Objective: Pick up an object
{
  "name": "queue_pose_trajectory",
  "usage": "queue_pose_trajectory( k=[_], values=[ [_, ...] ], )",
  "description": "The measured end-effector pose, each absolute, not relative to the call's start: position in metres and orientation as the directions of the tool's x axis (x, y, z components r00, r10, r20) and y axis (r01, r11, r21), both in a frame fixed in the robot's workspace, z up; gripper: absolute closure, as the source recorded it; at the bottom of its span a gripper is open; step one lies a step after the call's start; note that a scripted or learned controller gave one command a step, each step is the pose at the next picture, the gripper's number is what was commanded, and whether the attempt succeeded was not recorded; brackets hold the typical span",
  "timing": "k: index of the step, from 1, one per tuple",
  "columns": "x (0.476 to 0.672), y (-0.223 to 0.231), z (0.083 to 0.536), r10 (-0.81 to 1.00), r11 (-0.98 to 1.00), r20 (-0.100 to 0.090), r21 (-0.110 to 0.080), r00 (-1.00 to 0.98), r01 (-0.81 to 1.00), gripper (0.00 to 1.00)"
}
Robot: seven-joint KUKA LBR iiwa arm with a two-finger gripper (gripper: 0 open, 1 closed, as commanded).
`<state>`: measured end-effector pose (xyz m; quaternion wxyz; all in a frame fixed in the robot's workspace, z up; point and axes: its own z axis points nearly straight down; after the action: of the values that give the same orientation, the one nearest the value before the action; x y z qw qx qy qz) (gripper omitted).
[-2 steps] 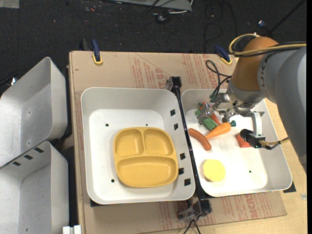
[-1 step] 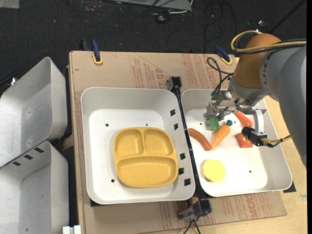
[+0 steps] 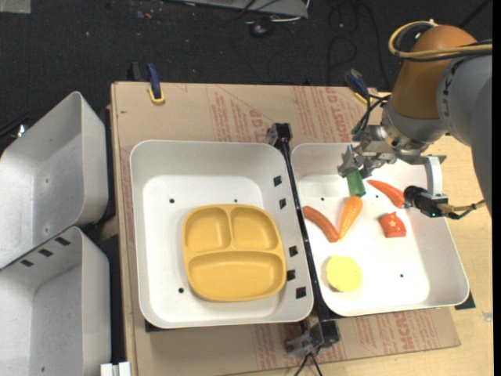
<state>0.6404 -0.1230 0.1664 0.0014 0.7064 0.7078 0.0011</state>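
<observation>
Landmark: the right bin (image 3: 438, 276), the white one nearer the arm; every place below was given relative to it.
Gripper: the gripper (image 3: 358, 165) hung low over the bin's back-left part, close to the back wall, the arm reaching in from the bin's right side.
Gripper state: could not be told; the view did not settle it, and nothing was plainly seen held.
Task thing: the carrot (image 3: 350, 215), orange with a green top, lay on the bin floor left of centre, its green end just under the gripper.
Bearing: the carrot's body ran from the gripper toward the bin's front, so the nearest grasp point lay straight below and slightly frontward.
Long axis: back-to-front, leaning a little to the bin's left at the tip; a grip across it would, by my judgement, close left-to-right.
Neighbours: a red sausage-like piece (image 3: 321, 222) lay just beside the carrot tip, perhaps touching; an orange-red pepper-like piece (image 3: 387, 192) lay near on the right; a red chunk (image 3: 393, 225) farther right; a yellow disc (image 3: 343, 274) toward the front.
Edges: back wall close behind the gripper; left wall near.
Open room: the front-right floor looked bare, the safest way out being upward.
</observation>
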Motion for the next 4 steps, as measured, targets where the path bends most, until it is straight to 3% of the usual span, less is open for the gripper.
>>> queue_pose_trajectory(
  k=[1, 2, 3, 4],
  values=[
    [0.641, -0.127, 0.230, 1.000, 0.002, -0.002, 0.007, -0.002, 1.000, 1.00],
    [0.642, -0.127, 0.263, 1.000, 0.002, -0.001, 0.005, -0.002, 1.000, 1.00],
    [0.652, -0.066, 0.260, 1.000, 0.008, 0.001, 0.002, -0.008, 1.000, 1.00],
    [0.649, -0.003, 0.256, 1.000, 0.007, 0.001, -0.001, -0.007, 1.000, 1.00]
  ],
)
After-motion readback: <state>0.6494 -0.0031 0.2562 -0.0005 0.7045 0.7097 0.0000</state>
